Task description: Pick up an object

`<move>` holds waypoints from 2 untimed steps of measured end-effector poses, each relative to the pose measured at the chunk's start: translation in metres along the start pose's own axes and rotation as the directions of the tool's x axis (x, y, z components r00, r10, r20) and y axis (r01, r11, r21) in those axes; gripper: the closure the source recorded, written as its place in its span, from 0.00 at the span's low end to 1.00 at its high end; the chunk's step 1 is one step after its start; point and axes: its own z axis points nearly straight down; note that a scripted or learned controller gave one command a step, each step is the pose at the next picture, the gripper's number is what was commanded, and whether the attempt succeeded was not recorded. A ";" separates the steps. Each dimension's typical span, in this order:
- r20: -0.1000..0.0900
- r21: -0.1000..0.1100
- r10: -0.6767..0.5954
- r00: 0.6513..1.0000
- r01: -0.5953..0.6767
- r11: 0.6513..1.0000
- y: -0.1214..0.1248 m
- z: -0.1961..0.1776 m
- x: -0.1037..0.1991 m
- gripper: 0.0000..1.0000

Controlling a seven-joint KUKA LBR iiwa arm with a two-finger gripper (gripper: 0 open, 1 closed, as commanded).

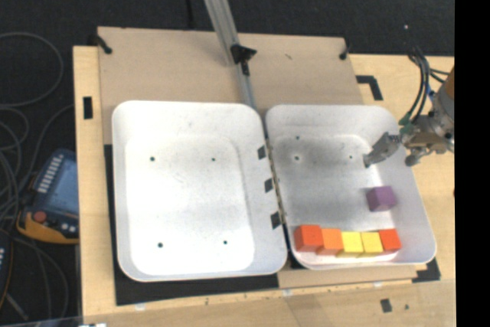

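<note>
Bench (321,61): right bin (321,126) holds purple cube (380,197), block row (347,240); gripper (398,152) spread, empty.

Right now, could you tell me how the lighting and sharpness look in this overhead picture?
Camera view: even, soft light, no harsh glare on the white bins; grey smudgy shading on the right bin floor; the purple block and the row of blocks are slightly soft-edged; the hand is blurred.
</note>
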 end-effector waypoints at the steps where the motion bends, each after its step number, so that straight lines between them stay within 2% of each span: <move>1: 0.001 -0.003 -0.003 1.000 0.003 1.000 0.008 0.141 -0.021 0.00; 2: 0.001 -0.008 -0.004 1.000 0.004 1.000 -0.040 0.164 0.058 0.00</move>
